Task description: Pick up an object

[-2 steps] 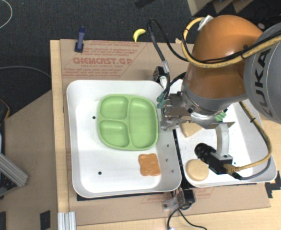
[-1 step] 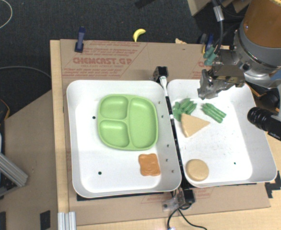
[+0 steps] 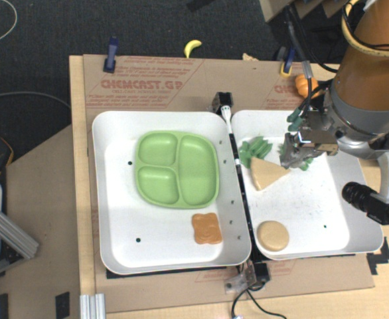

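So the arm (image 3: 370, 58) comes in from the upper right of the frame and hangs its gripper (image 3: 299, 153) low over the right bin (image 3: 344, 234), right at the upper edge of the wedge (image 3: 267, 174). That pale cheese-looking wedge seems to be what it's going for, since the tool sits right above its wide end. Whether it's actually grabbing anything can't be told from this angle; the metal parts blur into a green scrap just beside them.

The wedge lies flat near the bin's left wall, point aimed toward the lower left, with the green leafy piece (image 3: 255, 149) touching or just beside its top. That crowding is probably why the tool approaches from the right side, away from the divider between the 2 bins.

A round cookie (image 3: 273, 235) sits alone at the bottom of the right bin, well apart from the rest, so it'd be the easier target honestly.

Over in the left bin (image 3: 111, 198) there's a green tray (image 3: 178, 168) with 4 sections in the middle, and a small orange waffle (image 3: 207, 228) just below it, both untouched and far from the arm.
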{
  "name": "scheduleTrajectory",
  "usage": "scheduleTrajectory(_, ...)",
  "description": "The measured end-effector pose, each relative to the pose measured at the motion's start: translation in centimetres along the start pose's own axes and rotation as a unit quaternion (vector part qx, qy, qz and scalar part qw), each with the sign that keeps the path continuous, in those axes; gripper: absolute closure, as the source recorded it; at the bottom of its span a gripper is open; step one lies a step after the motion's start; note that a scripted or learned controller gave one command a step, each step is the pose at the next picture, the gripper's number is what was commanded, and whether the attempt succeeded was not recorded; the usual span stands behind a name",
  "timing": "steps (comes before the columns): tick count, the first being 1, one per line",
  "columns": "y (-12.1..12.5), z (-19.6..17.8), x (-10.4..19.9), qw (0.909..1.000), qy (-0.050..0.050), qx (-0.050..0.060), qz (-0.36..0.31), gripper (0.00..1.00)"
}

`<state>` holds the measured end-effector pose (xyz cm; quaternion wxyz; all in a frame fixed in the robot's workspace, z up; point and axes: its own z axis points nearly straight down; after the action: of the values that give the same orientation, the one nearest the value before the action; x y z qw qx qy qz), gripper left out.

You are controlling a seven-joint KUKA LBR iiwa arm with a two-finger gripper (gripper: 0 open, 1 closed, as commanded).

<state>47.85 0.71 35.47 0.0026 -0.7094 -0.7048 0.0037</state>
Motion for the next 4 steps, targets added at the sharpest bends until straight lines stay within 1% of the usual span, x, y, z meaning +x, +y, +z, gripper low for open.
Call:
scheduleTrajectory(1, 0.1, 17.9, 8.7, 1.0000, 0.001, 0.004, -0.006, 1.00)
scheduleTrajectory(2, 0.1, 12.5, 16.2, 0.9999, 0.003, -0.007, -0.008, 1.00)
scheduleTrajectory(3, 0.1, 11.7, 15.6, 1.0000, 0.001, -0.005, -0.003, 1.00)
scheduleTrajectory(4, 0.1, 10.8, 15.7, 1.0000, 0.001, -0.006, -0.003, 1.00)
